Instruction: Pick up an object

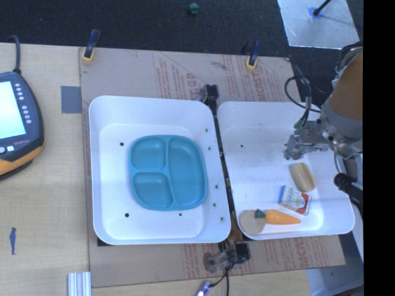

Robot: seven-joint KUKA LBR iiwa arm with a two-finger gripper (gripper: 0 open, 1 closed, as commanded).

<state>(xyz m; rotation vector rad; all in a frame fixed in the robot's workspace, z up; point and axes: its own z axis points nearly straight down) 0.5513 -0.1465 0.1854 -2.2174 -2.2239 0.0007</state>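
Gripper (298, 145) is hanging over the right bin (259, 165), can't tell its state, with the bread (302, 176) lying just below it, long axis running up-down.

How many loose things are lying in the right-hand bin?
4, all near its front: a bread roll, a small packet, a carrot and a tan disc. The arm could hide more.

Blue plate (168, 172), orange carrot (282, 217), white bins (99, 165)

High slanted view over both bins (99, 165)
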